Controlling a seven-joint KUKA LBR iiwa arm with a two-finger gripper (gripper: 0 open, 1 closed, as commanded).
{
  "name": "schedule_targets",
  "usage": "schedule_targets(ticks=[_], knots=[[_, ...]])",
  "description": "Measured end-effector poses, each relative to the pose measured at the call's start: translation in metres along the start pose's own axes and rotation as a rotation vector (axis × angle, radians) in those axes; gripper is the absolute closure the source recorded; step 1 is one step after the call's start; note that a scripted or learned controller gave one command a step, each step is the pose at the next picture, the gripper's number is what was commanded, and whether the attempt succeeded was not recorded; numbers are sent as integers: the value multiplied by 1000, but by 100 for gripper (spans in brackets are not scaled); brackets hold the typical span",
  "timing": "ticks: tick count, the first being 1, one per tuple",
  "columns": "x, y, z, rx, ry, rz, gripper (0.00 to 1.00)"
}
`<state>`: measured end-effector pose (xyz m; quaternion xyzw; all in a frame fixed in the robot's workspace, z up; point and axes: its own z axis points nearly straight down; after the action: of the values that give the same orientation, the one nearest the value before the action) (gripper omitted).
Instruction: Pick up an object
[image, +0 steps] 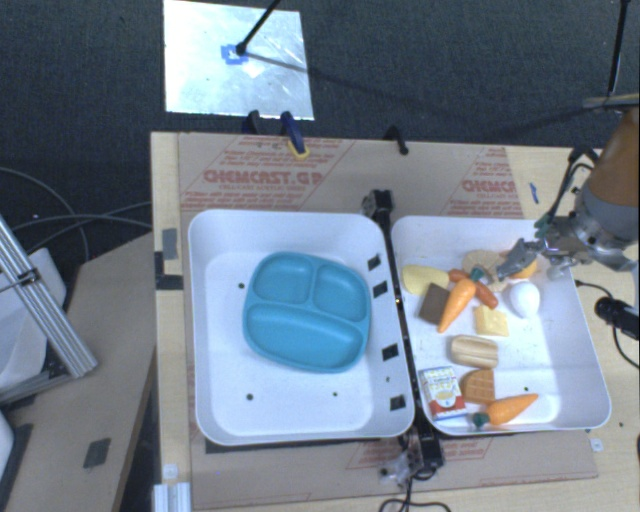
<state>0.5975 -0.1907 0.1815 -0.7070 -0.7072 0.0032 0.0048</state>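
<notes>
- Nearest the camera, the left bin (215, 400) holds a blue divided tray (307, 310).
- Right bin (585, 385) holds the candidate objects: a carton (441, 389), two carrots (456, 301) (512, 407), a bread roll (474, 350), a white egg (523, 298).
- Gripper (523, 258) hangs over the bin's far edge, just beside the egg; its state cannot be determined.
- Progress: nothing appears lifted; selection, grasp and lift remain.
</notes>
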Motion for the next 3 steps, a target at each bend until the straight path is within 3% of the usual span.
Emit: schedule_targets(ticks=[1, 3], knots=[[0, 3, -8, -13, -3, -3, 0], [0, 3, 75, -10, -2, -1, 0]])
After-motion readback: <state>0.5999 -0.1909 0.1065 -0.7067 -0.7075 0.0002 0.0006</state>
